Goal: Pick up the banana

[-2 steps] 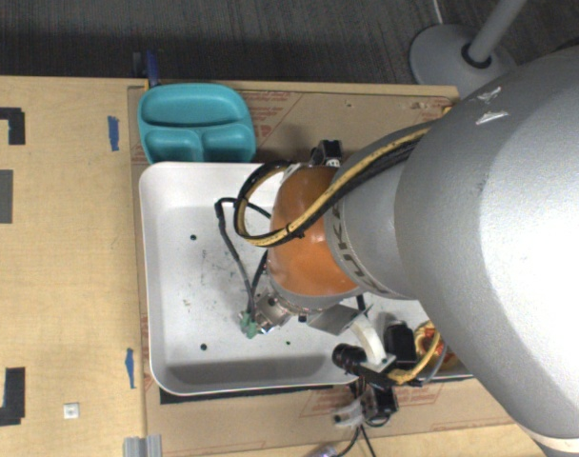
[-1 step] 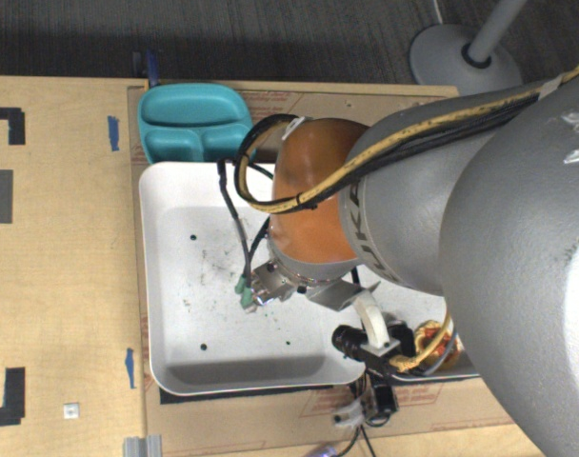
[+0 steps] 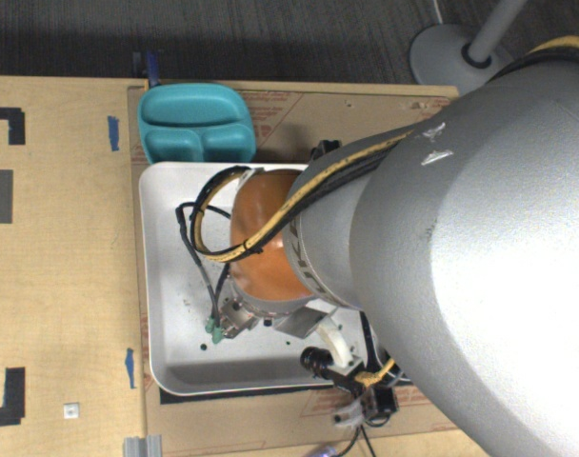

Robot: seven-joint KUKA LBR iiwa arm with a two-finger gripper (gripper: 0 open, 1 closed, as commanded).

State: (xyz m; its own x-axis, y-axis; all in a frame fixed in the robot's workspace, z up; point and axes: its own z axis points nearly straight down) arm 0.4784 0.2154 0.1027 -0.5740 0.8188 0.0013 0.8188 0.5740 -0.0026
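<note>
We see the arm [image 3: 442,227] reaching low into the white bin [image 3: 166,274], the hand [image 3: 228,320] near the bin floor; we cannot locate the banana or tell the hand's state.

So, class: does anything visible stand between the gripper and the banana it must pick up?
This can't be settled: the arm reaches down into the white bin and covers most of it. No banana can be made out, and the gripper's tip is hidden beneath the orange band.
</note>
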